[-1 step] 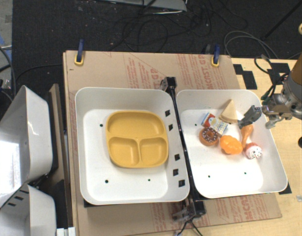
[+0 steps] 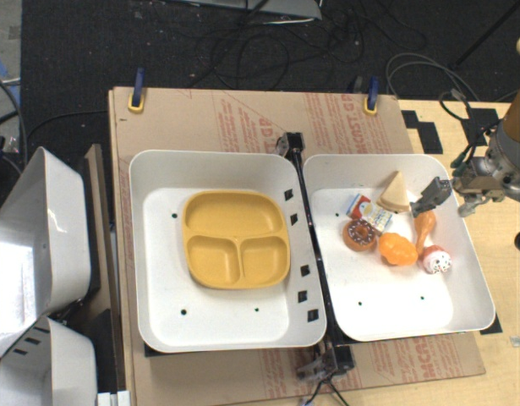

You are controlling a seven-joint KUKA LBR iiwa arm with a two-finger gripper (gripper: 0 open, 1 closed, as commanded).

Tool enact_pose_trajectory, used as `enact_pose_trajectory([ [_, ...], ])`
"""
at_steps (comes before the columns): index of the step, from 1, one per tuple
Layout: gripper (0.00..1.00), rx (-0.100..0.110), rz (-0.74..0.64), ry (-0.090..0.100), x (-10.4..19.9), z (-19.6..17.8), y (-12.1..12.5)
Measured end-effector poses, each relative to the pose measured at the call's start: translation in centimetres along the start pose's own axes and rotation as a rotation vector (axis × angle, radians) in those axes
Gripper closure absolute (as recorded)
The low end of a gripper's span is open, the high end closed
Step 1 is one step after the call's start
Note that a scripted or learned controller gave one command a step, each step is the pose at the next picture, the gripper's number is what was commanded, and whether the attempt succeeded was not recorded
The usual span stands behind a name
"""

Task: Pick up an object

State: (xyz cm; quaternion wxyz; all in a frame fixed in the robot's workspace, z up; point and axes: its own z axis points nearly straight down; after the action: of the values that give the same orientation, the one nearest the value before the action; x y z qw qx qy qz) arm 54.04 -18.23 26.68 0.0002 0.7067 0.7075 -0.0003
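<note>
Five small objects are lying bunched in the right bin, toward its far right corner: a wedge, a donut, an orange, a carrot and a dotted ball. One yellow tray is sitting in the left bin. The gripper is hovering at the right bin's right edge, its fingers seemingly apart and holding nothing.

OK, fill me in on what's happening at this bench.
A robot arm reaches in from the right, its gripper hovering over the upper right corner of the right bin, just above the small pile of toy food. Nothing sits between its fingers. The pile holds a tan wedge, a chocolate donut, an orange fruit, a carrot-like piece and a spotted ball. The left bin holds a yellow divided plate.
</note>
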Motion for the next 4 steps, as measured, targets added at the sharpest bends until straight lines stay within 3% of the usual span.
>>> enact_pose_trajectory([
  [2, 0.00, 0.005, 0.004, 0.002, -0.9, 11.7, -0.8],
  [3, 0.00, 0.002, -0.002, 0.012, -0.3, 16.9, -0.6],
  [4, 1.00, -0.001, 0.002, 0.002, -0.7, 15.7, -0.6],
])
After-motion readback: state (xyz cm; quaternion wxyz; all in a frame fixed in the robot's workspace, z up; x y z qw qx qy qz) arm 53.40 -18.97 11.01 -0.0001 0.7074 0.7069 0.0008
